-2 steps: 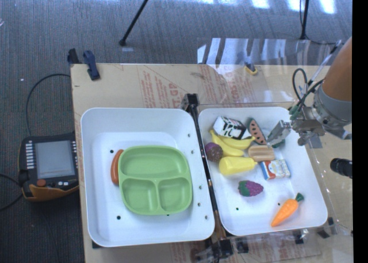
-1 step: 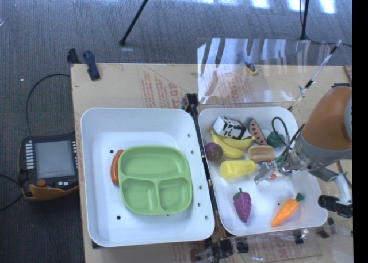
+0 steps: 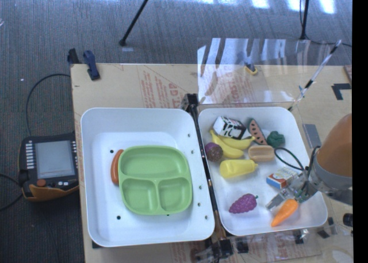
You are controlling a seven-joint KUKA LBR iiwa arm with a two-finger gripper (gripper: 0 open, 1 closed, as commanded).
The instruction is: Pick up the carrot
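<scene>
The orange carrot lies tilted in the near right corner of the right bin, its thick end pointing up and right. My gripper hangs low directly over that thick end, touching or nearly touching it. The wrist hides how the jaws stand around the carrot. The arm's orange band reaches in from the right edge.
In the right bin are purple grapes, a small box, a yellow vegetable, a bun, a banana, a watermelon slice and a black cable. The left bin holds a green divided plate and a sausage.
</scene>
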